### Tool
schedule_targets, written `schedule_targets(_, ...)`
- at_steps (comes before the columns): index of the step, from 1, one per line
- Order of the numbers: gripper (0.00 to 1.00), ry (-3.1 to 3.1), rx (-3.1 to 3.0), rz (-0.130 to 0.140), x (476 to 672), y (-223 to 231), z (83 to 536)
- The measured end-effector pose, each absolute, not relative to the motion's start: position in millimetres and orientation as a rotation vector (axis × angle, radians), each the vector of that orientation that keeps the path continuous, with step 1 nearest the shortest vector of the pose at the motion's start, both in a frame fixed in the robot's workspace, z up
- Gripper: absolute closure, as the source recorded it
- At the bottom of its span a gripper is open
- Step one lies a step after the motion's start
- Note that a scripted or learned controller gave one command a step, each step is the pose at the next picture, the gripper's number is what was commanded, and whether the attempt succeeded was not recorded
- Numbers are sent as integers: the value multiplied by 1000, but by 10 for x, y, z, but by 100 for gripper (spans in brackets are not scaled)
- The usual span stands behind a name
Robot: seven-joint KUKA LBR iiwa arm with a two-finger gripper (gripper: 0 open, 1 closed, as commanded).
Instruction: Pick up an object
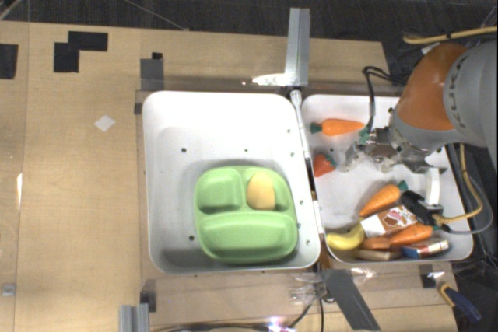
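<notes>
Banana [345, 239] and carrots [383, 198] lying below claw [366, 145] in right bin [459, 249]. Another carrot [341, 127] just above-left of claw. Finger opening and any hold: cannot tell.

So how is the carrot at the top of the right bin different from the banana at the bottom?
The carrot is orange with a green end; the banana is yellow. The carrot lies straight by the bin's far wall, apart from other things; the banana curves along the near corner, touching a pile of other items. The carrot tapers to a point; the banana is rounded. Both lie flat in the right bin.
</notes>
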State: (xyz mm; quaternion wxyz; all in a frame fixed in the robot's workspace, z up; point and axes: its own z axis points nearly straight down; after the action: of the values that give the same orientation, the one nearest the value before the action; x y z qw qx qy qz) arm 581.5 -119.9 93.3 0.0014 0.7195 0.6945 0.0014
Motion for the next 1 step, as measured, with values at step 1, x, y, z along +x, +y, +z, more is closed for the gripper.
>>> schedule_targets(1, 0, 2086, 2343, 6, 5723, -1248, 1798)
